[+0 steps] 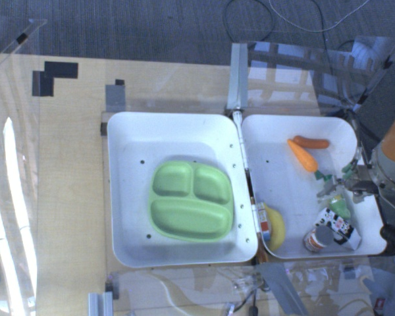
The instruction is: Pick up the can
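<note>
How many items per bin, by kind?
Left bin:
green tray: 1

Right bin:
carrot: 1
sausage: 1
banana: 1
can: 1
small carton: 1

Total: 6

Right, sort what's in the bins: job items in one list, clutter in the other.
For the job:
- can, lying in the right bin's near right corner
- end effector, above the right bin

Just lying about:
- carrot
- sausage
- banana
- black-and-white box beside the can
- green divided plate in the left bin
</note>
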Available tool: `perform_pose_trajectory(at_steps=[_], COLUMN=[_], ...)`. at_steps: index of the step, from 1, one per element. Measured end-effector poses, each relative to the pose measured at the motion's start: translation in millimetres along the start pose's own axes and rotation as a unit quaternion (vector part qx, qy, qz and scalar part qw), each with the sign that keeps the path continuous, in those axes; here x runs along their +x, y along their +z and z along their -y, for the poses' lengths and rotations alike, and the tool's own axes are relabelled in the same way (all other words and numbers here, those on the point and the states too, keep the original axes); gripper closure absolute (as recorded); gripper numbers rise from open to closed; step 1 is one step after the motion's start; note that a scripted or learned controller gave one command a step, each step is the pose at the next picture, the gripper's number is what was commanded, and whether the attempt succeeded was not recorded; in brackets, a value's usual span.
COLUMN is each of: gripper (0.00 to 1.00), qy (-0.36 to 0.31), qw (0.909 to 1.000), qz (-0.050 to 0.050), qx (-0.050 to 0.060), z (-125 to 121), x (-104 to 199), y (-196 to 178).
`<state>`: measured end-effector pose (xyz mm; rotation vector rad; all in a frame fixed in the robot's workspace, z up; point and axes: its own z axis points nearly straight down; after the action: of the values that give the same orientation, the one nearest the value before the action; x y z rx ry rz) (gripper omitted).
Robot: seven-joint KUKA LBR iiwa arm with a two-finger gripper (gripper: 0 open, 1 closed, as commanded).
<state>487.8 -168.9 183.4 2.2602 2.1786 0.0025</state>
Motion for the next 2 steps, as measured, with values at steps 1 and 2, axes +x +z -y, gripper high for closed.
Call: perform_pose_trajectory(at_steps=[1, 2], gripper=[0.0, 0.0], qy=[-0.08, 0.017], qw=[0.9967, 0.9998], qz=[0.007, 0.0], qx=[-0.013, -0.006], z=[-7, -27], x=[-14, 38], y=[73, 94])
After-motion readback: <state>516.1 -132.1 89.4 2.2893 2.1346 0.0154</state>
